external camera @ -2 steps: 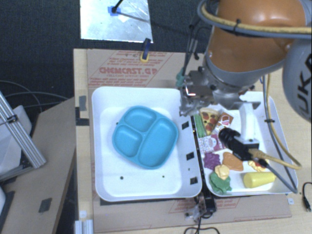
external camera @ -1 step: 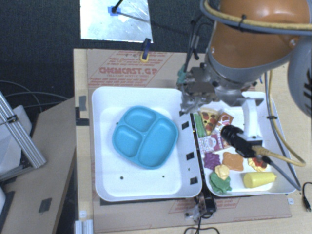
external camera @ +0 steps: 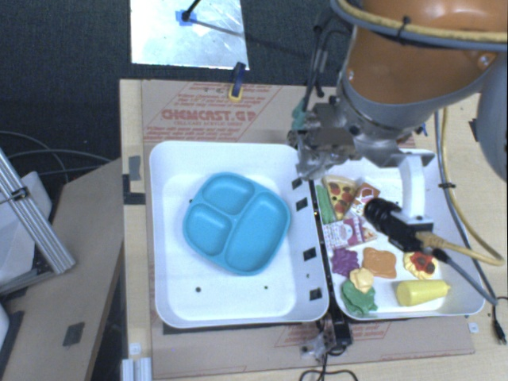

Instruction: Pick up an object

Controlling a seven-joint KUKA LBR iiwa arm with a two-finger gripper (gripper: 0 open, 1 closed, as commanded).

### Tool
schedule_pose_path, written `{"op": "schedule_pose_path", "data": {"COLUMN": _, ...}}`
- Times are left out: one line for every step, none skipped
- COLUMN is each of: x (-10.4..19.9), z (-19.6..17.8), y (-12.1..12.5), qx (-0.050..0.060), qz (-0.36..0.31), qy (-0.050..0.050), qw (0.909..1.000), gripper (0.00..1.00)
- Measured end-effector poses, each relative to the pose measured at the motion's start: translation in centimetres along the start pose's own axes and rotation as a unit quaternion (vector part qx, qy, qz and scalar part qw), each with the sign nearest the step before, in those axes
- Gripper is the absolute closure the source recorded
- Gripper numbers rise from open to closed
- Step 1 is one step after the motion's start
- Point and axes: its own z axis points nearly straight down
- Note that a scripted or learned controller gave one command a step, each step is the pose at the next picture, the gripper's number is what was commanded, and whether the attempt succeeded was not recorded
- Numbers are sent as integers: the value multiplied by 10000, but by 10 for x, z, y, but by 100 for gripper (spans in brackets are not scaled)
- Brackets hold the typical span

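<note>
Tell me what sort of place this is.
Most likely a robotics lab test bench: a robot arm hangs over two white bins, one holding a blue divided plate, the other scattered toy food.

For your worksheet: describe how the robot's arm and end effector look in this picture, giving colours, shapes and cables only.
The arm is a bulky rounded orange section over a grey wrist, ringed by a yellow-and-black cable. Dark cables run down to the grey metal end effector.
</note>
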Motion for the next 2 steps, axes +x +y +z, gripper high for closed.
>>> {"op": "schedule_pose_path", "data": {"x": 0, "z": -11, "y": 1, "qx": -10, "qz": -34, "qy": 0, "qw": 10000, "gripper": 100}}
{"op": "schedule_pose_path", "data": {"x": -1, "z": -22, "y": 2, "qx": -20, "qz": -67, "qy": -2, "qw": 10000, "gripper": 100}}
